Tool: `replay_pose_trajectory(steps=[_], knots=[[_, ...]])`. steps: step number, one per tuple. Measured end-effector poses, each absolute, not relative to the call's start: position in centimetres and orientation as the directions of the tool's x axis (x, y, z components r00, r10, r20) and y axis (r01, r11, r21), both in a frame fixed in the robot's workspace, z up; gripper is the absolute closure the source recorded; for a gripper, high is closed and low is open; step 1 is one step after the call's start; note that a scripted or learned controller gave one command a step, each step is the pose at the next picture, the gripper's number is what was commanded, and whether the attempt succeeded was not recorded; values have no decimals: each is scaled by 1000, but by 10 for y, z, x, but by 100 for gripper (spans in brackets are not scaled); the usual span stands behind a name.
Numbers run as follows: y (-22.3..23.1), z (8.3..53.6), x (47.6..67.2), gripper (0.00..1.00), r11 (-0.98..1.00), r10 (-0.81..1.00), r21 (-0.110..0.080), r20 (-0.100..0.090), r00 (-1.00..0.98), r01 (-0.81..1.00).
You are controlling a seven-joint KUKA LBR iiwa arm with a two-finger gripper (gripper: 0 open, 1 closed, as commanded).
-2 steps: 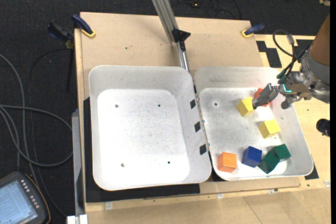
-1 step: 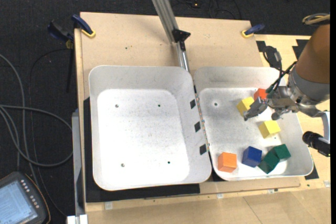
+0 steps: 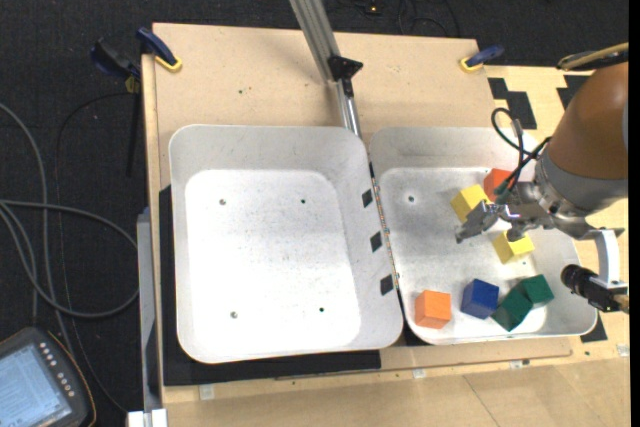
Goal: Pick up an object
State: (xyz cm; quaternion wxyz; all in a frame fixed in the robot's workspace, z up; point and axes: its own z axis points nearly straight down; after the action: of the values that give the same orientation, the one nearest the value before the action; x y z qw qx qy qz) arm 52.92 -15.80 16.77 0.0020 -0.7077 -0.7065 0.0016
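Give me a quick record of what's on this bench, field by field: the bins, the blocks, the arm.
left bin: white, shallow
right bin: white, holds the blocks
blocks: orange block, blue block, green blocks, yellow block, second yellow block, orange-red block partly hidden
arm: over right bin
end effector: near yellow blocks, grip unclear

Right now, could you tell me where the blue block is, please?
The blue block lies near the front edge of the right bin, between the orange block and the green block.
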Motion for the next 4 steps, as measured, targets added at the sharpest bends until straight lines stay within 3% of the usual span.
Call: replay_pose_trajectory(steps=[1, 2, 4], knots=[[-148, 120, 528, 0, 0, 1000, -5, 2, 0, 1000], [-150, 133, 530, 100, -1, 1000, 2, -1, 1, 1000], [-143, 239, 541, 100, 3, 1000, 8, -3, -3, 1000]])
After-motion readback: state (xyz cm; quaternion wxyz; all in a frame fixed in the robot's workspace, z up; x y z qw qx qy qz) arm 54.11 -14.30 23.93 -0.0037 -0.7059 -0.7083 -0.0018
